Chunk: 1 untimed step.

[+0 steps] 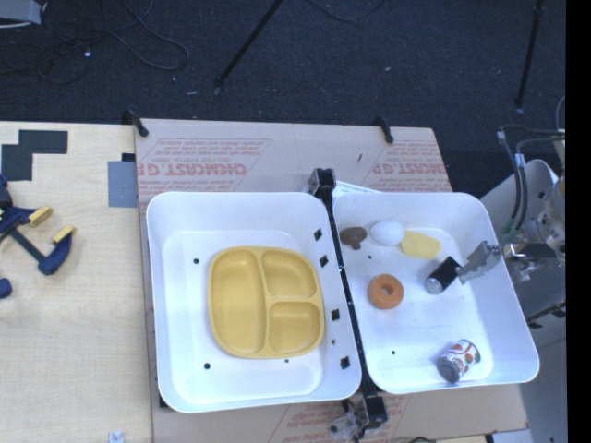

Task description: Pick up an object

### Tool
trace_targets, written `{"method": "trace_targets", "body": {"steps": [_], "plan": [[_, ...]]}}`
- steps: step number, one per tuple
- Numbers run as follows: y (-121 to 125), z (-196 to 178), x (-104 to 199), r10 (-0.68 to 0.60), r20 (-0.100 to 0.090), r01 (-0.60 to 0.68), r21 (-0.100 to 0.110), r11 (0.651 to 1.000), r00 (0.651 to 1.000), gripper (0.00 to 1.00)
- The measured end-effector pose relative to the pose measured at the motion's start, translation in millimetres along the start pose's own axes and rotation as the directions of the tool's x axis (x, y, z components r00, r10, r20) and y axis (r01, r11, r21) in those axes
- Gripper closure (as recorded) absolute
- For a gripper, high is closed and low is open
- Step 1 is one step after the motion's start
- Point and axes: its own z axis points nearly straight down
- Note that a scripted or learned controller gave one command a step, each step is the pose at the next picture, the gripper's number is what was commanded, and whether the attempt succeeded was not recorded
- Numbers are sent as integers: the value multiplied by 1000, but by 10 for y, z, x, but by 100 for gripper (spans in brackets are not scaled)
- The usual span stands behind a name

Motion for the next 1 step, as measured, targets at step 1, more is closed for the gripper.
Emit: {"method": "trace_targets", "body": {"steps": [1], "plan": [[15,-51,-2,-2,2,2,-9,1000,1000,0]]}}
